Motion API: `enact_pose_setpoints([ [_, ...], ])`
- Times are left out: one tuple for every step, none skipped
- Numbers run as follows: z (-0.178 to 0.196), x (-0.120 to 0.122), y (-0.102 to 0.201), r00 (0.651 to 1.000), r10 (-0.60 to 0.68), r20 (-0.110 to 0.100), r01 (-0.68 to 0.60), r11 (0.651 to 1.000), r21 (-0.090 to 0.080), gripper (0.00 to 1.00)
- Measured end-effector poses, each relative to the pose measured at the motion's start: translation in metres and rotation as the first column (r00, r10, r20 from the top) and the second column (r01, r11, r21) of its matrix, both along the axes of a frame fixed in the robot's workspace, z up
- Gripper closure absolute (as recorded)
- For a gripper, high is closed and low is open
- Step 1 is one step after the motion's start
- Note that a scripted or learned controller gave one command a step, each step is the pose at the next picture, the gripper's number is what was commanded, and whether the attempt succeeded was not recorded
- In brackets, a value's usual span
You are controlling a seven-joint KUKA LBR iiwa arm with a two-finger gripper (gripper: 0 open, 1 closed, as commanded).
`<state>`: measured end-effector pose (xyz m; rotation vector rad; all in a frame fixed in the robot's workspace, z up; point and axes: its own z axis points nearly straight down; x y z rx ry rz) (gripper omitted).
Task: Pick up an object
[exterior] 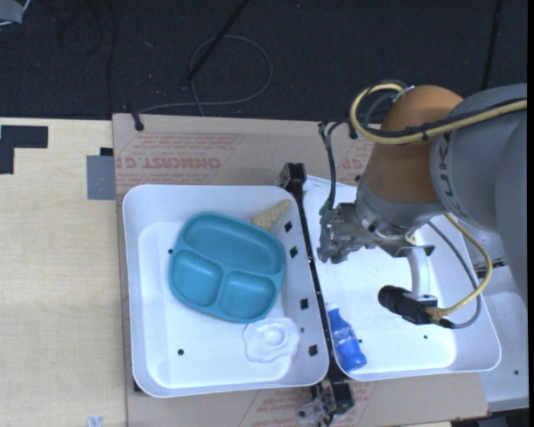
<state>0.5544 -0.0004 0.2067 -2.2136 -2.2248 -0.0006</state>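
Note:
A blue divided plate (pixel 227 266) lies in the left bin (pixel 151 354). A tan cone-shaped piece (pixel 272 213) rests at the plate's upper right, and a clear white lid-like item (pixel 270 340) sits below the plate. A blue bottle-like object (pixel 345 337) lies at the lower left of the right bin (pixel 467 354). My gripper (pixel 331 245) hangs over the upper left part of the right bin, close to the divider, above the blue bottle. Nothing can be seen held in it.
A black divider rail (pixel 304 265) runs between the two bins. Cables and a black connector (pixel 409 305) hang from the arm over the right bin. Brown cardboard (pixel 205 154) lies under the bins; a wooden bench top (pixel 44 265) spreads to the left.

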Motion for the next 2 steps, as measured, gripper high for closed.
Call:
enact_pose_setpoints([
  [0.002,0.019,0.053,1.000,0.000,0.000,0.000,1.000,0.000,1.00],
  [0.018,0.027,0.103,1.000,-0.001,0.000,0.001,1.000,-0.001,1.00],
])
